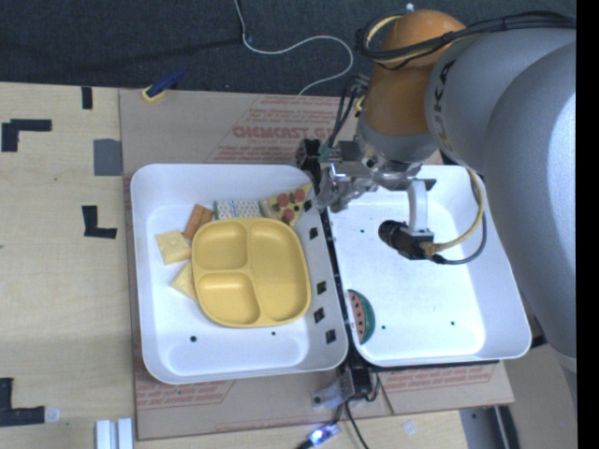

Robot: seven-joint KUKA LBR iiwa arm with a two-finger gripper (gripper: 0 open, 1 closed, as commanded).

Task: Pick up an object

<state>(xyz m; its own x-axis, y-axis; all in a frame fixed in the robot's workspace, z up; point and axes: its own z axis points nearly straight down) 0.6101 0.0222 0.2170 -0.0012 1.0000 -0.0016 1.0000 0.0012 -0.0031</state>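
My gripper (325, 183) hangs below the orange-banded wrist, over the back end of the rims where the two bins meet. Just left of it in the left bin (150, 195) lies a pizza-slice toy (288, 201). A yellow divided plate (251, 271) takes up the middle of that bin. Behind and left of the plate lie a patterned flat piece (236, 210), a brown piece (197, 220), a tan cracker square (173, 246) and a yellow wedge (182, 282) partly under the plate. A watermelon-slice toy (360, 314) lies by the left wall of the right bin (468, 344).
The large grey arm covers the back right of the right bin. A black connector with a yellow cable (408, 238) hangs over that bin's middle. Both bins rest on a cardboard sheet (187, 129). A white cable (281, 45) trails across the dark floor behind.
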